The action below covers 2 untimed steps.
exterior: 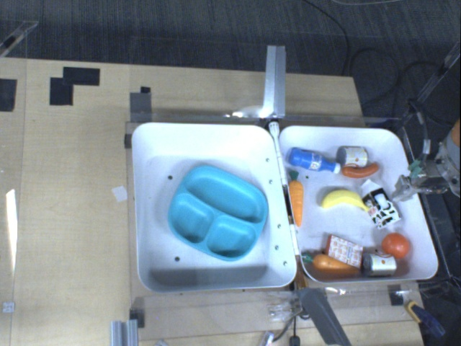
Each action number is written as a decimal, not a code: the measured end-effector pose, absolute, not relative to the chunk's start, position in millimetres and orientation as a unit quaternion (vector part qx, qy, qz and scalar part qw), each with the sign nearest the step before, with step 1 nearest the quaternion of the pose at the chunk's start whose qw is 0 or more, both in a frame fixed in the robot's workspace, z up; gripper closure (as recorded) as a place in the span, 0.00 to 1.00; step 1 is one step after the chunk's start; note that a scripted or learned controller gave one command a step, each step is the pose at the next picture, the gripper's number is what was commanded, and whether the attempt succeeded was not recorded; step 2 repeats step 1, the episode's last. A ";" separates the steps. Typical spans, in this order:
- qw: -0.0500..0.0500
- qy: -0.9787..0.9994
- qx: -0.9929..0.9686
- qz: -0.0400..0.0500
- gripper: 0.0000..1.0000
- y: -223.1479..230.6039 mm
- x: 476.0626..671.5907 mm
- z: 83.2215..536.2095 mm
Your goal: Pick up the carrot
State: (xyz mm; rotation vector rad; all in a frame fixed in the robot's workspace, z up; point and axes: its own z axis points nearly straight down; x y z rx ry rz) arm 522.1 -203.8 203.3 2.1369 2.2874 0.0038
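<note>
Orange carrot against right bin's left wall; pincer cropped, indistinct

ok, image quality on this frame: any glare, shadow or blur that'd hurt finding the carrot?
Camera view: lighting even and soft; the carrot reads clearly against the right bin's left wall. Mild shadow under the blue divided plate in the left bin. The gripper at the right bin's edge is slightly blurred, fingers unreadable.

Glossy white plastic bins, smooth blue plastic tray, matt orange carrot
</note>
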 end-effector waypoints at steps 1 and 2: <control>0.003 0.730 0.684 0.001 1.00 -198.9 548.8 198.6; 0.003 0.730 0.684 0.001 1.00 -198.9 548.8 198.6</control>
